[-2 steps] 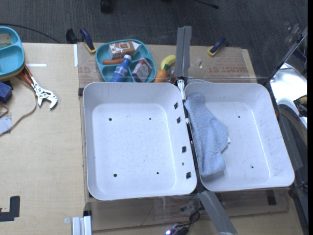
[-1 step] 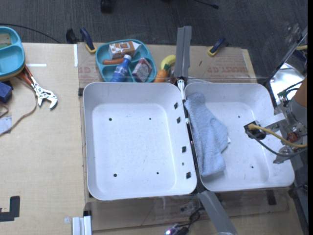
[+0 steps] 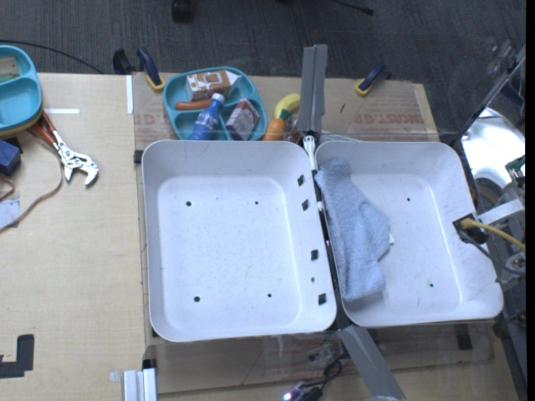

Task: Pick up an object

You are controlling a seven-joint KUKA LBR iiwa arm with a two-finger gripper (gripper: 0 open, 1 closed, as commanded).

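Cloth (image 3: 354, 230), grey and crumpled, lies along the left side of the right bin (image 3: 435, 303), near the divider; we see the left bin (image 3: 167, 307) beside it at centre frame; a blue tray (image 3: 175, 107) of small items sits above it, and a wrench (image 3: 75, 164) rests at upper left; we cannot tell how the fingers stand.

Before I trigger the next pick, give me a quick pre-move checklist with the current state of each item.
1. Target present: grey cloth lies in the right bin: ok.
2. Cloth within the bin walls: it lies along the left wall by the divider: ok.
3. Cloth flat enough to pinch: crumpled, with folds: ok.
4. Nothing on top of the cloth: ok.
5. Pincer position and opening: cannot tell.
6. Left bin ready as drop spot: ok.
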